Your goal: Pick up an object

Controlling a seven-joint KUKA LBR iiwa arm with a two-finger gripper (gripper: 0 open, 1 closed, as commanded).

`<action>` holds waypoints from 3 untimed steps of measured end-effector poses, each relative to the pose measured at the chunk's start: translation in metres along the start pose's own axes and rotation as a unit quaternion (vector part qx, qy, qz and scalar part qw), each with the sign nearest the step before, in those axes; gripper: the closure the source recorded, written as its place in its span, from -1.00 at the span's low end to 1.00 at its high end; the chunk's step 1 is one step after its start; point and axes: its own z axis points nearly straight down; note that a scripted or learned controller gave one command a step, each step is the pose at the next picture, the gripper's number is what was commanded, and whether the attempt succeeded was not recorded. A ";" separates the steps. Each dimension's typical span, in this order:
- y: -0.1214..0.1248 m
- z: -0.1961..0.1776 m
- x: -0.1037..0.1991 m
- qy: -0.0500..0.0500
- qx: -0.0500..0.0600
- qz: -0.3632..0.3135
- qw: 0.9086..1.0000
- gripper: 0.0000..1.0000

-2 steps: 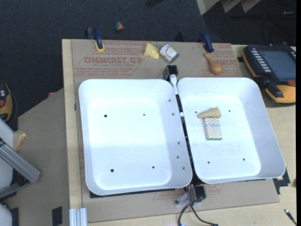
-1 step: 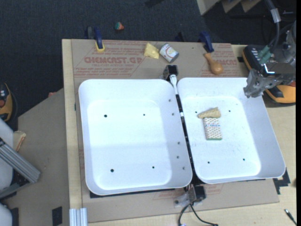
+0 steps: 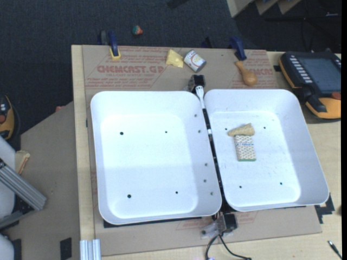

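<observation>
Small box: a little box with a dotted pattern [image 3: 245,148] lay flat in the right bin [image 3: 303,145], near its middle.
Tan piece: a small tan lump [image 3: 241,130] sat just beside the box, on its far side, maybe touching it.
Left bin: the left bin [image 3: 108,161] sat beside the right one.
Far tabletop: a yellow piece [image 3: 174,59], a small can [image 3: 194,60] and a wooden handle [image 3: 245,73] lay on the tabletop [image 3: 87,69] beyond the bins.
Gripper: I cannot tell its state.
Progress: nothing looked picked up yet; the whole pick seemed left to do.
</observation>
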 end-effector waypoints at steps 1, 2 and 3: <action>-0.012 -0.004 0.108 0.005 0.004 -0.013 1.000 1.00; -0.013 0.000 0.184 0.005 0.004 -0.012 1.000 1.00; 0.012 0.067 0.370 0.005 0.007 -0.015 1.000 1.00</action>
